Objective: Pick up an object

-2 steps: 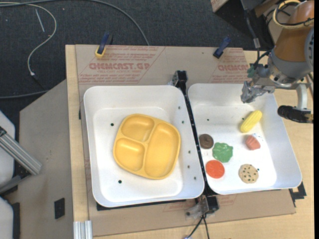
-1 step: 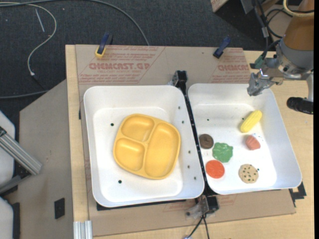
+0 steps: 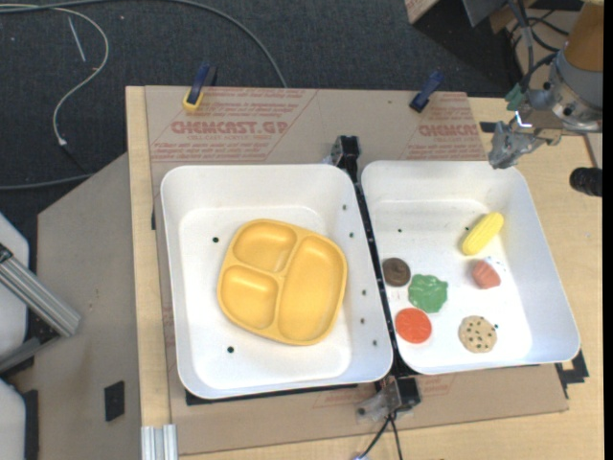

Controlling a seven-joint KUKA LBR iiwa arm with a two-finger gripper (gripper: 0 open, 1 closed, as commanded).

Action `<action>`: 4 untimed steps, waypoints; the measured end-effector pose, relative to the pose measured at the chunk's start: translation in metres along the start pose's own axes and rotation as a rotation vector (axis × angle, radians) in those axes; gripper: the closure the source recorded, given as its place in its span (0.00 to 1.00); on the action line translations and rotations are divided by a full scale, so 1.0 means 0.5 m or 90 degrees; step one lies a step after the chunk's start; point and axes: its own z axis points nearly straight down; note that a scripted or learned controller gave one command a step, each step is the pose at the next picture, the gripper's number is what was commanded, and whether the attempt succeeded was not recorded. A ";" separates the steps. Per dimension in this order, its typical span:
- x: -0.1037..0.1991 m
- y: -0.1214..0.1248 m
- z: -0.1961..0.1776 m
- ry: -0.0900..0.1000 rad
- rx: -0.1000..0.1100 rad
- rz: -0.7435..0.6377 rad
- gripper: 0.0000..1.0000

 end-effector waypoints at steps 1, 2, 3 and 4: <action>0.107 -0.018 0.029 0.001 0.004 -0.001 1.00; 0.219 -0.054 0.035 0.001 0.004 -0.001 1.00; 0.317 -0.070 0.022 0.002 0.004 -0.002 1.00; 0.433 -0.085 0.015 0.002 0.004 -0.003 1.00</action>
